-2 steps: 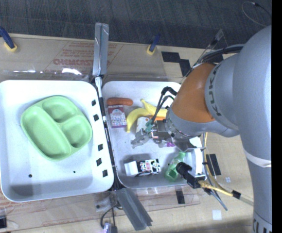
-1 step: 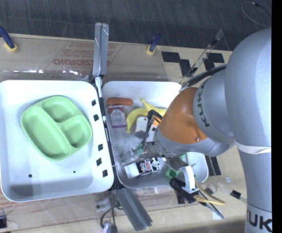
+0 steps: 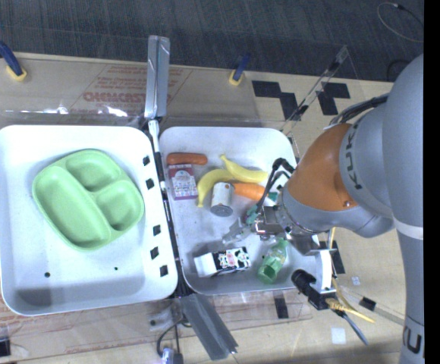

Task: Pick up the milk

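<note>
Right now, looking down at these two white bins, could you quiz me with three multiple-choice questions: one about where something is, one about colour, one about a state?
1. The green three-part plastic plate lies in:
A. the left white bin
B. the right white bin
C. outside both

2. The band above the grey arm's wrist is:
A. blue
B. orange
C. yellow

3. The small black-and-white milk carton is:
A. standing upright
B. lying on its side
C. stacked on the plate

A: the plate fills the left bin's floor.
B: the band is plainly orange.
B: the carton lies flat near the right bin's front wall.
</note>
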